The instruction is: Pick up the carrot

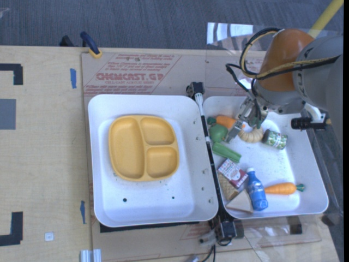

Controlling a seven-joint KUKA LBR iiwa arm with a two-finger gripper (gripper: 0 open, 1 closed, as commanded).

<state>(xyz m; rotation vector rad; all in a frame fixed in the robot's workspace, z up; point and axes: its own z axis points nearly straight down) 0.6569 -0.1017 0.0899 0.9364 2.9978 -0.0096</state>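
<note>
The carrot (280, 189) is orange with a green top and lies flat near the front right of the right bin (311, 162). My gripper (244, 127) hangs low over the back left of that bin, well away from the carrot. It is open, with nothing between its fingers. A second orange piece (225, 121) lies just left of the gripper, beside a green pepper (218, 132). A pale knobbly item (252, 136) lies right under the gripper.
The right bin also holds a green can (274, 140), a green cucumber (226, 151), a red packet (232, 173), a blue bottle (257, 190) and a sandwich wedge (240, 202). The left bin (103, 201) holds a yellow divided plate (143, 147).
</note>
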